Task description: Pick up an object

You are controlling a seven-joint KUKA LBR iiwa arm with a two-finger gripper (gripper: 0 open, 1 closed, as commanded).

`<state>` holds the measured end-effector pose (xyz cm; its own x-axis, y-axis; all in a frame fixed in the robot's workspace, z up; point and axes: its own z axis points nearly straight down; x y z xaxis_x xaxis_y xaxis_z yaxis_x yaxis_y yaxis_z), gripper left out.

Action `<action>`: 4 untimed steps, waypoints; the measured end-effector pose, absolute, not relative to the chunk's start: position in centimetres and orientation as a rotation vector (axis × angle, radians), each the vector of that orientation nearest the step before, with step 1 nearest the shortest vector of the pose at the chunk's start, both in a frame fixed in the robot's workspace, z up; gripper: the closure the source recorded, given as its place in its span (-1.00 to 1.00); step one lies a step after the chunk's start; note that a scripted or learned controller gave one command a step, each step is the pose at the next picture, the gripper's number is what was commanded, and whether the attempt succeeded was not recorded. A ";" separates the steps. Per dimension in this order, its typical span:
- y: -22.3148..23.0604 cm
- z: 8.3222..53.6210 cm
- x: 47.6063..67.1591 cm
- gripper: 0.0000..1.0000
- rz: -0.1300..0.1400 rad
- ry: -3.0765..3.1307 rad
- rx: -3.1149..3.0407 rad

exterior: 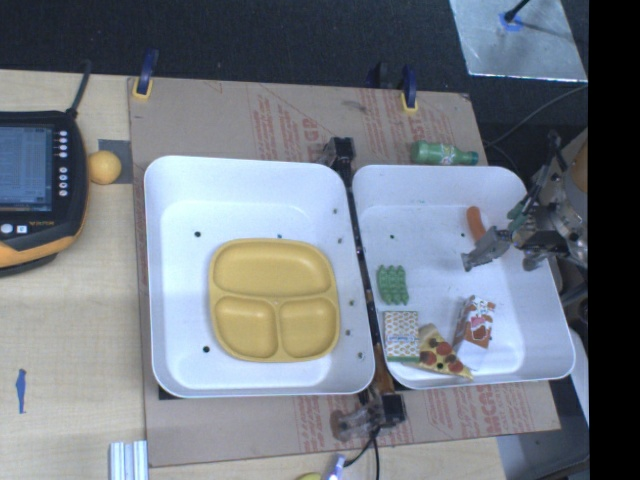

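My gripper [508, 255] reaches in from the right and hangs over the right side of the right bin [520, 363]. It is open, with nothing between its fingers. An orange carrot-like piece [474, 221] lies just up and left of the left fingertip [478, 257]. Toward the bin's front lie a green ridged piece [391, 284], a small printed box [401, 334], a pizza slice [441, 354] and a red and white packet [481, 324] with a thin grey item [465, 315] beside it.
The left bin [170, 268] holds a yellow divided tray [272, 299]. A green bottle [443, 153] lies on the cardboard behind the right bin. A teach pendant [35, 188] and a yellow ball [104, 166] sit at the far left.
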<state>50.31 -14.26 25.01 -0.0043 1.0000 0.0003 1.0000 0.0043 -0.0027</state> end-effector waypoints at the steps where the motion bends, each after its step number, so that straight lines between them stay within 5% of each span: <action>1: -16.6 24.6 61.8 -1.00 0.001 -2.225 -2.215; 2: -20.6 18.3 62.3 -1.00 0.007 -2.225 -2.215; 3: -21.1 20.0 63.8 -1.00 0.001 -2.227 -2.215; 4: -21.0 13.3 64.7 -1.00 0.006 -2.228 -2.211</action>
